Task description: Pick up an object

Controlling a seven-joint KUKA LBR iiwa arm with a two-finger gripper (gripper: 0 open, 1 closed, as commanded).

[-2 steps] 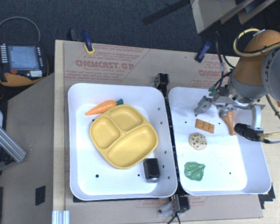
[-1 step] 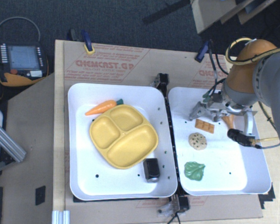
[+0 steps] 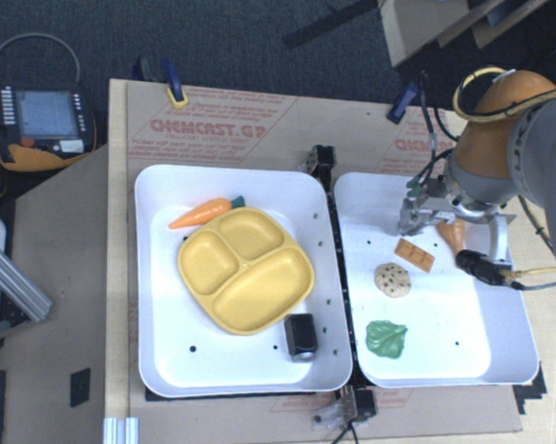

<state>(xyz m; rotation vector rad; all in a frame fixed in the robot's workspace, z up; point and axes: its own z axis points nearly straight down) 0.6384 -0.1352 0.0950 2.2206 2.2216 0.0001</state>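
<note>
progress: pick not yet made | hand (image 3: 419, 218) low at far edge of right bin (image 3: 505, 357), grip state unreadable, nothing seen held | cracker (image 3: 414, 255) just beside it; cookie (image 3: 393, 280), green leaf (image 3: 385, 338) toward near edge | left: lift an object

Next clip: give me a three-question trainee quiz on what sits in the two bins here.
1. True or false: the carrot lies in the same bin as the yellow divided plate.
2. Which item lies nearest the claw? A) green leaf B) cracker C) black block
3. Fill in: the cookie lies in the ___ bin as seen in the view.

Key: 1 true; 2 B; 3 right.
</note>
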